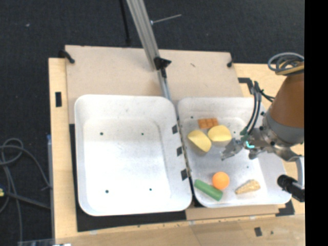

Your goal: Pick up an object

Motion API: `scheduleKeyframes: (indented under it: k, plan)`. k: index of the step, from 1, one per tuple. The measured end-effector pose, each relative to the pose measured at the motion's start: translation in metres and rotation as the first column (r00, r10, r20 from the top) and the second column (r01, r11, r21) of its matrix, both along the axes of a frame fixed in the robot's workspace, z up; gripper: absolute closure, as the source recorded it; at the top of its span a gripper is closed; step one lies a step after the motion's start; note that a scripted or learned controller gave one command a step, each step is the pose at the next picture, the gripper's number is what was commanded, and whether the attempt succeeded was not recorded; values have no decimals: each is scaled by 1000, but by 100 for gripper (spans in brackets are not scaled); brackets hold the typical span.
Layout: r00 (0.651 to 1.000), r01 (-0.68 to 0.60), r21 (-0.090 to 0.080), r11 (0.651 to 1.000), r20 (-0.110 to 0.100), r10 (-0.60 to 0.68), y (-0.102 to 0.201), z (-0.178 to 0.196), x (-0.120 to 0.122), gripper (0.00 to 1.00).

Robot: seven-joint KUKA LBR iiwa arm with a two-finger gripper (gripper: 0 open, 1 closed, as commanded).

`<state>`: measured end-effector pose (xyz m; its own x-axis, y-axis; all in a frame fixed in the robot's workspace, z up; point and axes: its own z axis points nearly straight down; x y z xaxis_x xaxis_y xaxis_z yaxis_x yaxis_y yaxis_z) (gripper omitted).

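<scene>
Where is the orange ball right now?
The orange ball lies in the right bin, near its front edge, between the green piece and the tan wedge.

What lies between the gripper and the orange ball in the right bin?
Bare white bin floor separates the gripper from the orange ball, seen in the camera view.

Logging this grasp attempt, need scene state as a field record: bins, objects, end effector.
left bin: white, shallow
right bin: white, shallow, holds all the objects
objects: two yellow pieces, orange waffle-like piece, orange ball, green cylinder, tan wedge
arm: enters from the right, over the right bin
end effector: low over the right bin, just right of the yellow pieces
held object: none seen between the fingers
</scene>
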<state>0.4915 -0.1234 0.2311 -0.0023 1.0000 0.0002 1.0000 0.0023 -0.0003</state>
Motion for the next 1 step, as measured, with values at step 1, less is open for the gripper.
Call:
scheduleKeyframes:
  k: [1]
  plan:
    - [1000, 4, -1, 1000, 4, -4, 0, 2, 1, 0]
